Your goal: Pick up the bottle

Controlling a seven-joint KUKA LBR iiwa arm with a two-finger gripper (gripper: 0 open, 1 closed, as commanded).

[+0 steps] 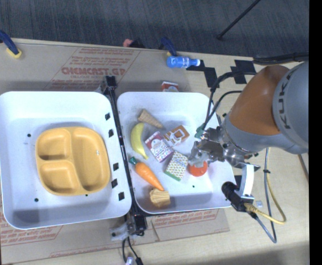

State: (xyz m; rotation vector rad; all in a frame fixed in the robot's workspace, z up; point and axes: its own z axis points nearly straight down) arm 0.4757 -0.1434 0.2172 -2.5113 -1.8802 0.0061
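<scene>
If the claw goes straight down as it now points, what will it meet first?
Most likely the red-orange object just beneath the claw, beside the green patterned packet. Depth is unclear from this slanted view.

Arm (271, 112): one, grey, orange band above the wrist; I see it reaching in from the right, bent downward. Wrist: angled down and to the left, with black cabling looped along its upper side and a yellow cable trailing below. End effector (198, 158): metallic, pointing left and down, low at the end of the wrist. Finger state: I cannot make it out from this slant.
</scene>
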